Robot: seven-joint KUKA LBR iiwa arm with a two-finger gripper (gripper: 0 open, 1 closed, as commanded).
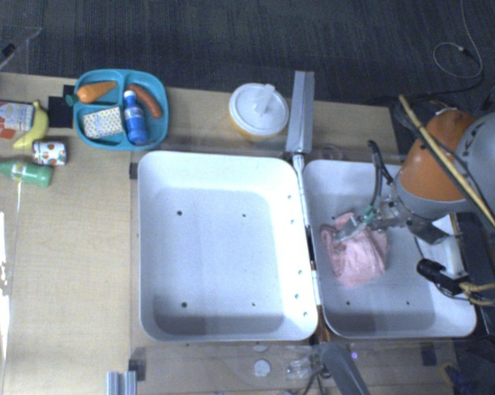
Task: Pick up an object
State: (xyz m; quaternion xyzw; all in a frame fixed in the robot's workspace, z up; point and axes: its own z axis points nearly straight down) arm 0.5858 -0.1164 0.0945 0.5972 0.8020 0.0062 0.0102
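Pink cloth (358,253) lies in rt bin (389,319), gripper (362,218) at its top edge, grip state unclear; left bin (217,256) alongside.

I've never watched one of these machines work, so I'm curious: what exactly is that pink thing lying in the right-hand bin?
The pink thing looks like a soft, crumpled piece of cloth, pale pink with folds and no fixed shape. It lies in a loose heap on the floor of the right bin, towards its left side and apart from the walls. The gripper is at its upper edge, seemingly touching it; whether it grips the cloth is too blurred to tell.
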